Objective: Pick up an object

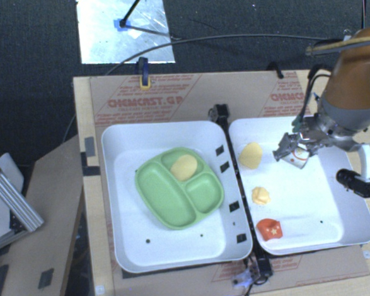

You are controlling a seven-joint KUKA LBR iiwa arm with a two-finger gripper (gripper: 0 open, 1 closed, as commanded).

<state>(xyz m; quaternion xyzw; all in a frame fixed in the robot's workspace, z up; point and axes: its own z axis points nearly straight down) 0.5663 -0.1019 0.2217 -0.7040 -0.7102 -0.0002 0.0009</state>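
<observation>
Three items (250, 155) in right bin (352, 227), claw (291, 151) possibly empty

The arm (351, 82) reaches in from the right, its orange band above the grey wrist. The wrist bends downward and leftward, with the tool (290, 151) hanging low, pointing left.

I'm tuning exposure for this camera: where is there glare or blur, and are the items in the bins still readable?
Camera view: glare washes out the shiny silver foil sheet at top; the two shallow white bins are bright, but the green divided plastic plate and small red block stay distinct; the grey gripper looks slightly soft.
</observation>
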